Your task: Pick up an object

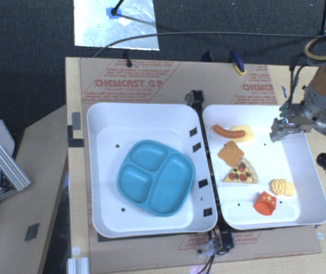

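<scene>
The right bin (305,153) holds toy food: a red sausage (229,132) on a pale yellow piece (244,131), a brown cracker-like piece (231,153), a pizza slice (241,173), a yellow ridged piece (281,186) and a red piece (265,203). My gripper (281,130) hovers over the bin's upper right area, to the right of the sausage and apart from all the food. Nothing shows between its fingers.
The left bin (103,153) holds a blue divided plate (156,177). A black divider with clips (202,153) runs between the bins. Cardboard (134,79) lies under both bins. A metal frame (3,158) stands at the far left.
</scene>
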You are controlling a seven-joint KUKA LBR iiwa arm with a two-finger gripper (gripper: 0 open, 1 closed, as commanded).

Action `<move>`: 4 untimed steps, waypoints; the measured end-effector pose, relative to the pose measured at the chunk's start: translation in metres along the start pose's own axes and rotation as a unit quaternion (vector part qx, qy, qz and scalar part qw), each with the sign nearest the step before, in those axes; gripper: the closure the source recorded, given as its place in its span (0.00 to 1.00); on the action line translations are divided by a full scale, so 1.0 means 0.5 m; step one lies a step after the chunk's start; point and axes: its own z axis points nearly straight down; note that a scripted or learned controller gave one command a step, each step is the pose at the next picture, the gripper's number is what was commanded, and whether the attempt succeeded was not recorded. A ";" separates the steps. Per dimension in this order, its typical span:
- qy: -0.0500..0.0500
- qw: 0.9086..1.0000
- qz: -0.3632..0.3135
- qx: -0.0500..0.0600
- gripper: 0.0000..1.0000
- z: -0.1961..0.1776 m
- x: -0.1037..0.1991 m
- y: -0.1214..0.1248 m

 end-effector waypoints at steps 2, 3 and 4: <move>0.000 1.000 0.000 0.001 1.00 0.012 0.225 0.008; 0.000 1.000 0.001 0.001 1.00 0.034 0.328 0.001; 0.000 1.000 0.000 0.001 1.00 0.046 0.424 0.008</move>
